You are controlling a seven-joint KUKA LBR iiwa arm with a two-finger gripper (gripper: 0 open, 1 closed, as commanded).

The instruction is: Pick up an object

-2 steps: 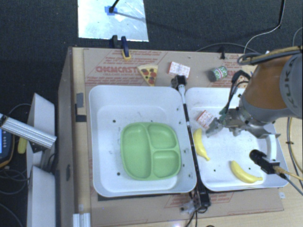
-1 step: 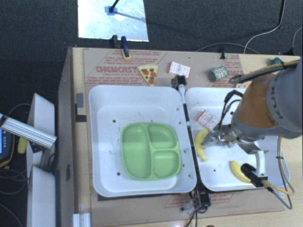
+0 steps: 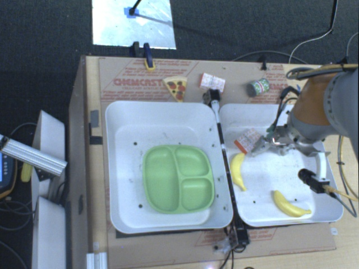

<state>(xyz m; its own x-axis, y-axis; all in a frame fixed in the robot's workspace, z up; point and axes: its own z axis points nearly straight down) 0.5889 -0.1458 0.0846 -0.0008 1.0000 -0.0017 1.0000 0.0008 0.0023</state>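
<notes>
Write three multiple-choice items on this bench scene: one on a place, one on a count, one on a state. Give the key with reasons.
1. Where is the green divided plate?
A. left bin
B. right bin
C. on the cardboard behind the bins

2. How many bananas lie in the right bin?
A. one
B. two
C. four

3. How does the plate lie?
A. flipped over
B. flat, compartments up
C. leaning on a wall

Key: 1 A, it sits in the left bin. 2 B, one banana by the divider, another near the front. 3 B, its three compartments face up.
</notes>
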